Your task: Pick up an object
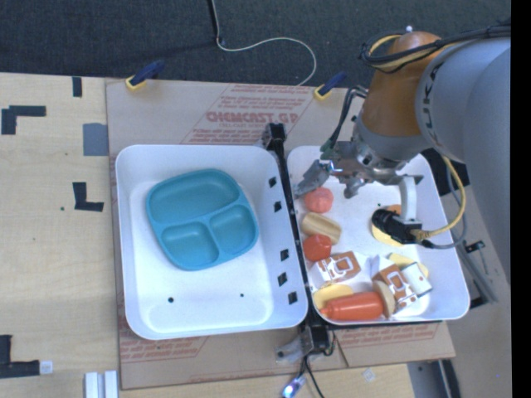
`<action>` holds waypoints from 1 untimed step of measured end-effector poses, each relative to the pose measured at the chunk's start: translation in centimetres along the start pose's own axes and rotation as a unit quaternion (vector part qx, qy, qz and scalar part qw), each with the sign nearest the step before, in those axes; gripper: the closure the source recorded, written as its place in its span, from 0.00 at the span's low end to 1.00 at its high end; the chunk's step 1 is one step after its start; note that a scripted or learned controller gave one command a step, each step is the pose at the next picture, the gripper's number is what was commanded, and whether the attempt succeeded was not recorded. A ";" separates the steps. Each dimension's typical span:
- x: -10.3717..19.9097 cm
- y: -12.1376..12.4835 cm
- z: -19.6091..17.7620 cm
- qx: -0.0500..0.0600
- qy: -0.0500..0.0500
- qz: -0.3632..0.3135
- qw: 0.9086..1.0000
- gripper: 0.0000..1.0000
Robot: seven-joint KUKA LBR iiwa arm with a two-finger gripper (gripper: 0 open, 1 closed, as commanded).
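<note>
Item: bench with two white bins on a cardboard sheet (249,114). We list the left bin (207,305) as holding one blue divided plate (201,218) and nothing else that we can make out. The right bin (441,251) holds the toy food: a pink ball (317,199) near its left wall, a tan bun (320,225) just below that, a small red tomato (316,247) below the bun, then an orange-and-white block (341,266), a yellow piece (330,292), a long red sausage (357,307) and a second orange-and-white block (405,282) along the near edge. We record the arm (406,98) reaching over the far half of the right bin, with the gripper (333,181) low above the pink ball, just beside it on the far side. Its two grey fingers (314,177) are spread apart, released, with nothing between them. Status, as we judge it: approach made, no grasp made, no object lifted; every piece lies on the bin floor. Left to do: settle around one piece, most likely the pink ball, close on it, and raise it clear of the bin.
</note>
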State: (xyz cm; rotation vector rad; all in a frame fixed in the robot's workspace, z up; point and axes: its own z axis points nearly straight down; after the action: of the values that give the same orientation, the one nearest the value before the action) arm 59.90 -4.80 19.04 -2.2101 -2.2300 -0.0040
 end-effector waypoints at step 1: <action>6.6 -3.1 -15.9 -0.007 0.000 -0.001 1.000 0.00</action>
State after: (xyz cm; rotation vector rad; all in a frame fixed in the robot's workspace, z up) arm 56.73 1.69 34.96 -2.2154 -2.2389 -0.0209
